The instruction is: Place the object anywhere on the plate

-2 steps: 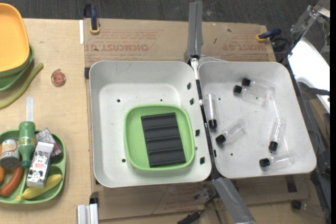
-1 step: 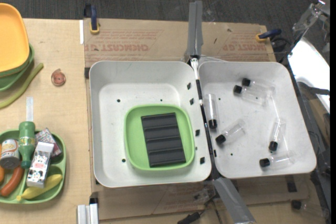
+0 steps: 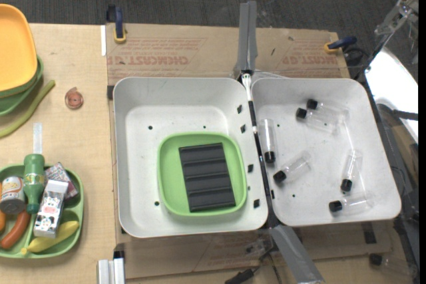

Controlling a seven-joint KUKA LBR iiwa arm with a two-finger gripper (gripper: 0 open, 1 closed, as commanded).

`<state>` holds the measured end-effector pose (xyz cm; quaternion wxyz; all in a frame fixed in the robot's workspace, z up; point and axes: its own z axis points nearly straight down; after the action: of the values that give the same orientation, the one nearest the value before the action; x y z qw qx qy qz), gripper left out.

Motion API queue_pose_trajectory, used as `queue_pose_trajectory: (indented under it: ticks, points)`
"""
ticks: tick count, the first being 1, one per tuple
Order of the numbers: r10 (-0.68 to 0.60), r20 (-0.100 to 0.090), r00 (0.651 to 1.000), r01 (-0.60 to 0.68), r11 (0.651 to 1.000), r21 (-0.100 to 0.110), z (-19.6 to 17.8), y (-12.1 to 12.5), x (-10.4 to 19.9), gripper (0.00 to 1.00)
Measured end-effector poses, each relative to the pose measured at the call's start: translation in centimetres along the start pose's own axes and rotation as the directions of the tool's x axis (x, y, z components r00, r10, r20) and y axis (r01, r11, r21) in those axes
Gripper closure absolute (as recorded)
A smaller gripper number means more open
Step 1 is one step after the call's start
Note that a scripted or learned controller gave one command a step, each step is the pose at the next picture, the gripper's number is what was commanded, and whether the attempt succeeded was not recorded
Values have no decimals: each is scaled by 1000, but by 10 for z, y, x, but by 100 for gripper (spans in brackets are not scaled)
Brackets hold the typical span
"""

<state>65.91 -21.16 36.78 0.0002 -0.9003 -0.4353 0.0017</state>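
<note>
So the green square plastic plate [image 3: 202, 173] with the dark ribbed insert sits in the left white bin [image 3: 133, 143], and the clear plastic vials with black caps are scattered in the right white bin [image 3: 373, 143], all well apart from the plate. Nearest one is the vial [image 3: 267, 140] lying just beside the divider. Can't tell what the claw is doing, open or shut. Looks like nothing's picked yet, so next up is grabbing a vial, and they'll probably roll.
</note>
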Motion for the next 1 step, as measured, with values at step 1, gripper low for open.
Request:
queue_pose_trajectory:
  ticks: [1]
  points:
    - [58,0,998,-58,998,1,13,-1,-2,0]
